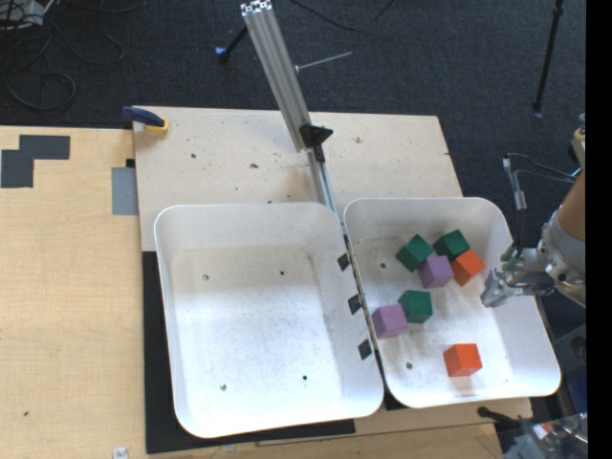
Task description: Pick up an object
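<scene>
The bench (382, 156) carries two shallow white bins side by side. The left bin (182, 256) shows a bare white floor with a few dark specks. The right bin (521, 366) holds seven blocks.

Blocks in the right bin:
- A green block (414, 252) lies in the upper middle of the bin.
- A second green block (450, 244) lies just to its right, near the bin's far wall.
- An orange block (468, 267) sits against the lower right side of that second green block, apparently touching it.
- A purple block (436, 271) lies between the first green block and this orange block, close against both.
- A third green block (416, 305) lies lower, near the bin's centre.
- A second purple block (389, 320) sits just to its lower left, touching or nearly so, close to the divider between the bins.
- A second orange block (463, 360) stands alone toward the near right corner, well apart from the others.

The gripper (499, 288) enters from the right, at the right bin's right-hand rim. Its metal tip hangs just to the right of the upper orange block, apart from it. No block is between the fingers. Whether the fingers are spread or pressed together cannot be told at this angle and sharpness.

A slanted metal rail (277, 70) rises from the bench behind the bins. A blue-handled clamp (143, 118) rests at the bench's far left corner.
</scene>
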### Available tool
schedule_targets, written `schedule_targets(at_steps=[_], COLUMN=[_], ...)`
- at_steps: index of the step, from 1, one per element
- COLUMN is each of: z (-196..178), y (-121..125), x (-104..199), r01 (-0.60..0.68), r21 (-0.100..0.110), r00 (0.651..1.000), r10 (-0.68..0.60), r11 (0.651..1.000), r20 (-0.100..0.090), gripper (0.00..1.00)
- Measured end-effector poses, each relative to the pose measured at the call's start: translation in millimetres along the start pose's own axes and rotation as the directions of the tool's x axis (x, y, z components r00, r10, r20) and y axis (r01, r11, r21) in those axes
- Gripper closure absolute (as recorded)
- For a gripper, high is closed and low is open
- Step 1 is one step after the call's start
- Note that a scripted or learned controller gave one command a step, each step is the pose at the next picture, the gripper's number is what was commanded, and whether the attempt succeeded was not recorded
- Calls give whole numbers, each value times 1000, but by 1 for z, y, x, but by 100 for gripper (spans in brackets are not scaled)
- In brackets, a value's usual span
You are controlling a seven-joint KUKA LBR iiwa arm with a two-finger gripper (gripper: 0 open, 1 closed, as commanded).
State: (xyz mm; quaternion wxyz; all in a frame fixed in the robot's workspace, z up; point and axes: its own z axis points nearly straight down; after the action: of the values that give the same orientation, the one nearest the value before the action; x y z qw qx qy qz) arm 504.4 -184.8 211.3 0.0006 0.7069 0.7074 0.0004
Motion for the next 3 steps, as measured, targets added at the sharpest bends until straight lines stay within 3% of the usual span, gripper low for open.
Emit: schedule_targets(at_steps=[3], z=[-24], y=[56], x=[147], r01=[4], r21=[2], r00=[1000], r10=[-4], r11=[1000], r20=[-2], gripper=[100])
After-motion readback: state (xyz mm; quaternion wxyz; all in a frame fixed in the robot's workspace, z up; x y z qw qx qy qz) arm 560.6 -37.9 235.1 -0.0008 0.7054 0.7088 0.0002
